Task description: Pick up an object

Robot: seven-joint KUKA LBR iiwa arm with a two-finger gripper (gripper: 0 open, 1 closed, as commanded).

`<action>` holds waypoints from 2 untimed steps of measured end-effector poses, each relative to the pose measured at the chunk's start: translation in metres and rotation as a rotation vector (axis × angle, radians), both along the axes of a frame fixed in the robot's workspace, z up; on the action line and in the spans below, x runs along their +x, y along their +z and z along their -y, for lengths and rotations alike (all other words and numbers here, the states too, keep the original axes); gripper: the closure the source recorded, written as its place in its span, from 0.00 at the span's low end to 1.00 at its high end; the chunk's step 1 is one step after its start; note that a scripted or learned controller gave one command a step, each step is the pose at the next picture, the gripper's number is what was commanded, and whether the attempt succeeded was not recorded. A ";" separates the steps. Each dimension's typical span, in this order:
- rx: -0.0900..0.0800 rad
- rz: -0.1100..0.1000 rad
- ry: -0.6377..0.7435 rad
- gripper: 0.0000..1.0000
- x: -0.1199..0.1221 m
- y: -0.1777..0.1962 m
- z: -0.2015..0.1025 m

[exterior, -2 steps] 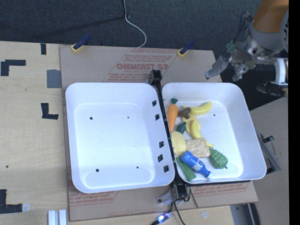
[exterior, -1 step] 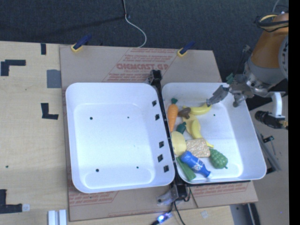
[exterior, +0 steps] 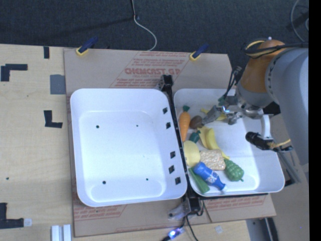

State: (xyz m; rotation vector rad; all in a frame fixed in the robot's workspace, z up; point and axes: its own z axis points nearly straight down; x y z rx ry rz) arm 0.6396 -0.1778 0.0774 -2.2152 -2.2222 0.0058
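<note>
The right bin [exterior: 266,182] holds a pile of toy food. An orange carrot [exterior: 184,123] lies by its left wall, with a small brown piece [exterior: 195,121] just right of it. Below them are a yellow banana [exterior: 211,138], a pale yellow lemon [exterior: 191,152], a tan cracker [exterior: 212,159], a blue bottle [exterior: 209,176] and a green bumpy vegetable [exterior: 233,170]. My gripper [exterior: 212,116] reaches in from the right and hangs low over the bin's upper part. Its tip is close beside the brown piece, and I see nothing held in it.
The left bin [exterior: 80,134] adjoins the right one along a black-clipped divider [exterior: 173,134]. Both stand on a cardboard sheet [exterior: 140,69] held by blue and yellow clamps. The grey arm with its orange band [exterior: 256,74] covers the right bin's upper right corner. A cable [exterior: 145,29] trails at the back.
</note>
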 end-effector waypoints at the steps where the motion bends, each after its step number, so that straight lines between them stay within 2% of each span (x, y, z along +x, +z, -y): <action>1: 0.000 0.006 0.001 0.00 0.030 0.007 -0.020; 2: -0.001 0.004 -0.002 0.00 0.028 0.007 -0.023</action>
